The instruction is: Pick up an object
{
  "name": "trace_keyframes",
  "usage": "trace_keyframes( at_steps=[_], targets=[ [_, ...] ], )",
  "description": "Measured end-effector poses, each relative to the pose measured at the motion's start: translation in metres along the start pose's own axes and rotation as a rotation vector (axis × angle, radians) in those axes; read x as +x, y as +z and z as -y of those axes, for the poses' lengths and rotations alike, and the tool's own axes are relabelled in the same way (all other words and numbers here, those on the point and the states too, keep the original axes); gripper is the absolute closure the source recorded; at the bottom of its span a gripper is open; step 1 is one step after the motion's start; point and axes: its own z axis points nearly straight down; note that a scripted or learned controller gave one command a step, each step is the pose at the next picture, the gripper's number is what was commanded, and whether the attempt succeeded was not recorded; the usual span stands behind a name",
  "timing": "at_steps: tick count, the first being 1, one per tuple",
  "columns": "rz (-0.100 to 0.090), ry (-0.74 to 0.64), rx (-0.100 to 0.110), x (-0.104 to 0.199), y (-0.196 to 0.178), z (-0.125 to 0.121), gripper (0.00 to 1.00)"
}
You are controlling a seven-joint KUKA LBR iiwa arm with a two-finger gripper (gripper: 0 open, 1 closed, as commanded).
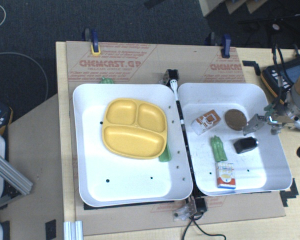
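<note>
Gripper (260,120) sits at right bin (275,156) right edge, finger state indeterminate, near black object (245,144); bin centre unobstructed.

Grey metal gripper (253,126), thin dark cables

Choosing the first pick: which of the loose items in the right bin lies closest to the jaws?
The round brown disc, at the far side of the right bin. It sits just left of the gripper; the black block lies slightly farther, towards the camera.
</note>
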Motion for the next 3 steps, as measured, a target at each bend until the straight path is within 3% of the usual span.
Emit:
trace_keyframes(
  at_steps=[1, 2, 3],
  targets=[
    [0.002, -0.001, -0.003, 0.0, -0.011, -0.001, 1.0],
    [-0.005, -0.008, 0.003, 0.097, -0.023, 0.016, 1.0],
    [-0.005, -0.008, 0.005, 0.172, -0.036, 0.047, 1.0]
  ],
)
